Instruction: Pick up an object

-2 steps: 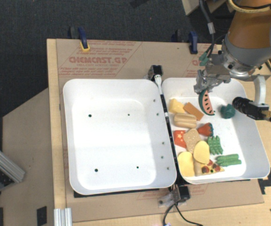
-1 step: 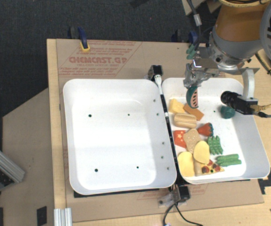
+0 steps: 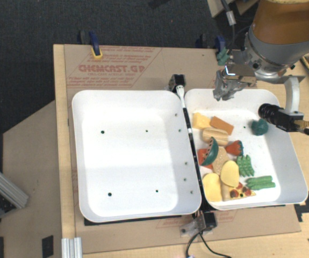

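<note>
My gripper (image 3: 227, 92) hangs over the far left corner of the right bin (image 3: 288, 160), with nothing seen in it. Below it in the bin lie several toy foods. A yellow block (image 3: 200, 120), an orange block (image 3: 221, 125) and a tan piece (image 3: 215, 135) are nearest the gripper. Further forward are a dark green wedge (image 3: 212, 152), red pieces (image 3: 234, 147), green pods (image 3: 245, 165), two yellow ovals (image 3: 230, 173) and a pizza slice (image 3: 241, 191). A teal ball (image 3: 260, 127) sits alone at the bin's right side.
The left bin (image 3: 127, 155) adjoins the right one along a black hinge strip (image 3: 189, 138). Both rest on a cardboard sheet (image 3: 111, 66). A black cylinder (image 3: 275, 116) on a white bracket juts from the arm over the right bin's right edge.
</note>
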